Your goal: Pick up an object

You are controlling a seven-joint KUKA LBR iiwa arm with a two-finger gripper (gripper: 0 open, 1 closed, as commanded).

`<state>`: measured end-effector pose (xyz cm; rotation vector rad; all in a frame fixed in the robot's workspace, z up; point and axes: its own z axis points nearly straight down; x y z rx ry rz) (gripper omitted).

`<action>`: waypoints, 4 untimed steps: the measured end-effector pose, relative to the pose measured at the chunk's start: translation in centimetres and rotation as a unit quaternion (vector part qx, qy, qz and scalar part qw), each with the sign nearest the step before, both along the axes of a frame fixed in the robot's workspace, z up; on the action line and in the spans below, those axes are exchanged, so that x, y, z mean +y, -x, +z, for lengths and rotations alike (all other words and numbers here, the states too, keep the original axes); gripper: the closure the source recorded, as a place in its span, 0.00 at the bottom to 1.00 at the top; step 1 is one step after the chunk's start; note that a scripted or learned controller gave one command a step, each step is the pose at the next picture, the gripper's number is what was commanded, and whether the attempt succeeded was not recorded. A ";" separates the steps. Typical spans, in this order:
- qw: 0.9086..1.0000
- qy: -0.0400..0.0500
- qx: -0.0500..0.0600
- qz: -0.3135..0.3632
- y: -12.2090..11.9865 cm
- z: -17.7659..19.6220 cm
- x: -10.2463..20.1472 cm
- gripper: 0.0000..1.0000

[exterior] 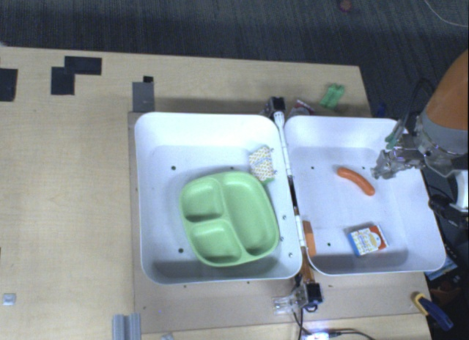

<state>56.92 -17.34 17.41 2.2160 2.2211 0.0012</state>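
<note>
In the right bin (322, 137) an orange sausage-shaped toy (355, 180) lies near the middle. A small printed carton (366, 239) rests near that bin's front edge. My gripper (386, 168) hovers at the right side of this bin, just right of the sausage toy, with nothing visibly between its fingers. The left bin (157, 185) holds a green divided plate (229, 217) and a small patterned packet (261, 162) near its right wall.
An orange strip (308, 238) lies against the right bin's left wall. A green object (332, 96) sits on the bench behind the bins. Cables and clips (302, 300) lie at the front between the bins.
</note>
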 end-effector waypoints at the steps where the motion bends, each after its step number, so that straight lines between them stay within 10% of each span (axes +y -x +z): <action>1: 1.000 -0.001 0.000 0.001 0.0 0.0 0.1 0.00; 2: 1.000 -0.001 -0.002 0.001 4.5 -8.8 7.0 0.00; 4: 1.000 -0.001 0.000 0.002 -6.6 -8.9 8.0 0.00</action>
